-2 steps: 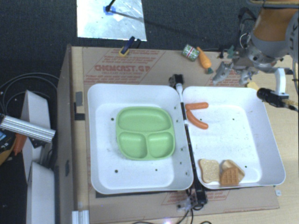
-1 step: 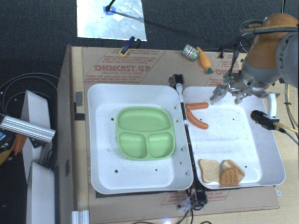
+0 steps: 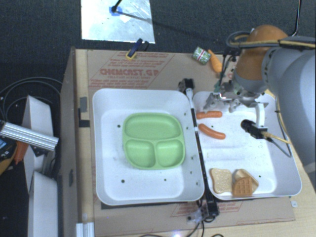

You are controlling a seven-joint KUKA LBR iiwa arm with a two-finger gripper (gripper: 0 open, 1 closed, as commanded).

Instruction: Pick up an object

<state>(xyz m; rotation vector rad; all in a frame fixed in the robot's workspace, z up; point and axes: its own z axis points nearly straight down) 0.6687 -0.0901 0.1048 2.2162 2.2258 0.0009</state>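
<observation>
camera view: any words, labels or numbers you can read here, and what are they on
"CHEMCAST GP": red print on the brown cardboard sheet under the bins, behind the left bin.
Smaller red print around it, and along the sheet's front edge: too blurred to read.
Small can by the carrot: label unreadable.

A dark carpeted floor is seen around the cardboard-covered bench. A shiny metal sheet is laid at upper left (glare-lit), and black cables are coiled at left.
</observation>
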